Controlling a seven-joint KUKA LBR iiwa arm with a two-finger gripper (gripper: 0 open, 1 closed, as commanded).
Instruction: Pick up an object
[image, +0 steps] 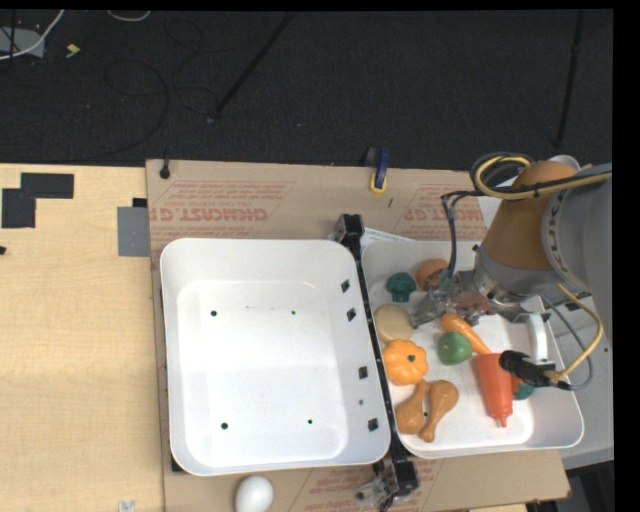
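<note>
My gripper is down in the right bin, near its far middle, reaching in from the grey arm. Toy foods lie around it. A dark green piece and an orange piece sit just beyond it. A beige potato is to its left. A thin orange piece and a green ball lie just in front of it. Nearer the front are an orange pumpkin, a long carrot and tan drumsticks. I see nothing lifted off the bin floor.
The left bin stands beside the right one, with a black divider between them. A white ball lies on the bench in front of the left bin. Cables hang by the arm's wrist.
</note>
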